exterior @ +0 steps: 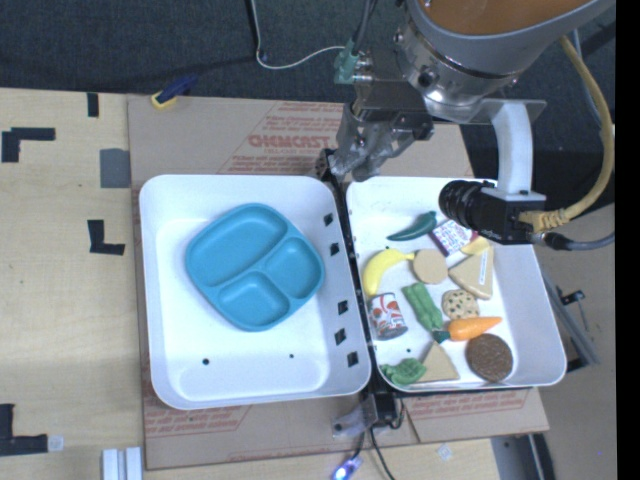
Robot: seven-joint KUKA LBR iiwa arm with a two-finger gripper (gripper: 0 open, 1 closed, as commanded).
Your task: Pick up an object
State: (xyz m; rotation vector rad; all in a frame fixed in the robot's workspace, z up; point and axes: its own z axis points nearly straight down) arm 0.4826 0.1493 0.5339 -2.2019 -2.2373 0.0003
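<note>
My gripper (pixel 340 166) hangs over the far rim where the two bins meet, above the top left corner of the right bin (pixel 535 298). Nothing shows in it. In that bin lies a pile of toy food: a yellow banana (pixel 383 266), a dark green chili (pixel 412 228), a purple packet (pixel 452 236), a cheese wedge (pixel 476 276), an orange carrot (pixel 472 327), a small red can (pixel 388 314) and a round brown cookie (pixel 489 356). All of it lies below and to the right of the gripper.
A blue divided plate (pixel 255 266) lies in the left bin (pixel 165 298). The arm's wide grey and orange body (pixel 500 18) overhangs the far right. A black cylinder (pixel 470 206) on the arm juts over the right bin's far side. Cables run along the top.
</note>
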